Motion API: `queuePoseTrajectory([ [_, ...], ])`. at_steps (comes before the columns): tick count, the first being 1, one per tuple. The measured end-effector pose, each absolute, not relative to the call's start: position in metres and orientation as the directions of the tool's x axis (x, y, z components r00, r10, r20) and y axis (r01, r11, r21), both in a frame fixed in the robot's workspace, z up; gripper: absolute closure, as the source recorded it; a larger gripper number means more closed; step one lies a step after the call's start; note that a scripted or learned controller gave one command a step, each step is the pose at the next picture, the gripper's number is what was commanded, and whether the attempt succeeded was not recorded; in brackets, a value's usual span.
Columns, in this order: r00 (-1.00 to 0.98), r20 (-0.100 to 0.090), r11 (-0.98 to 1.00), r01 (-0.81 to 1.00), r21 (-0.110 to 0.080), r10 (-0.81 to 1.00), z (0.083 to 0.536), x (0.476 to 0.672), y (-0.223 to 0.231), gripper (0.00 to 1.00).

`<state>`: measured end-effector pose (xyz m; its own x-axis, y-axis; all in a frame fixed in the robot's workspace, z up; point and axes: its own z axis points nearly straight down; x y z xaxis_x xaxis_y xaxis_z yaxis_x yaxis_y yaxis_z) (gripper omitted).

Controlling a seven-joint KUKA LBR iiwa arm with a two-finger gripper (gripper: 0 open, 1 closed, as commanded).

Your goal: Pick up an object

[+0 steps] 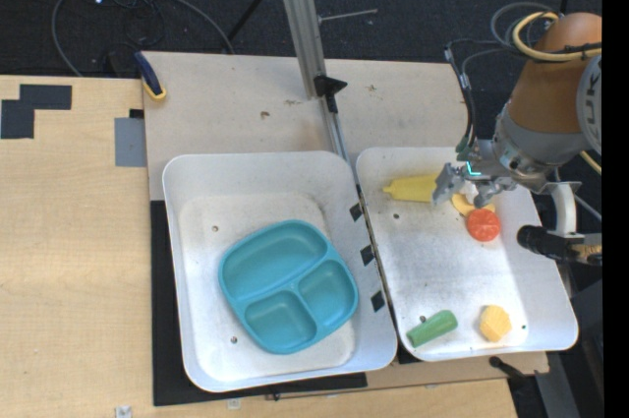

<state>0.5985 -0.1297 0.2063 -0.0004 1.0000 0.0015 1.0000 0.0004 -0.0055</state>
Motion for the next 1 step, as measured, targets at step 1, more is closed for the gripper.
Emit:
queuePoseTrajectory([
  [1, -0.001, 0.001, 0.001, 1.0, -0.003, 1.0, 0.2073, 0.599, -0.1298, 0.0],
])
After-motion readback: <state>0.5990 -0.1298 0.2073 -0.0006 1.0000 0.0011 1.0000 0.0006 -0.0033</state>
